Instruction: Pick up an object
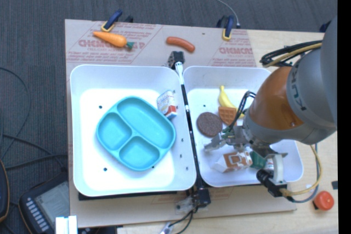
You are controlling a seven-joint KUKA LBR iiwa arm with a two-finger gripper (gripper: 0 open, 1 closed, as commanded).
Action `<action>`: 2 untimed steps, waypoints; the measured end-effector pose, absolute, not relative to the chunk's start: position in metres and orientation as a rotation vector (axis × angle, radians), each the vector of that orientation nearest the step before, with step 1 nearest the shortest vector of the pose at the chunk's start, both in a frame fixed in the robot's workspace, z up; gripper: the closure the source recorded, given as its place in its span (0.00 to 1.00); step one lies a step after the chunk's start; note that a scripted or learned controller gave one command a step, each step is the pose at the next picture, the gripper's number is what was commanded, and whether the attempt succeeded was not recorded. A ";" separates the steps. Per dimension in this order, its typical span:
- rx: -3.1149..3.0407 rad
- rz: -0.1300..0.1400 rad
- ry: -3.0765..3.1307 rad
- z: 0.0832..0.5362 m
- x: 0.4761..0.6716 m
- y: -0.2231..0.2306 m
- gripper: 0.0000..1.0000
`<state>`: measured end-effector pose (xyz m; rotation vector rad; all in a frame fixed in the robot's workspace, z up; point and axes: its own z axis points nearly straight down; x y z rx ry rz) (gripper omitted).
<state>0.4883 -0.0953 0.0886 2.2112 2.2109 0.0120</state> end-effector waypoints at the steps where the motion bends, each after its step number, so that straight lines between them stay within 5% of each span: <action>1: 2.213 0.011 2.211 0.099 0.488 -0.096 1.00; 2: 2.214 0.011 2.212 0.098 0.488 -0.095 0.00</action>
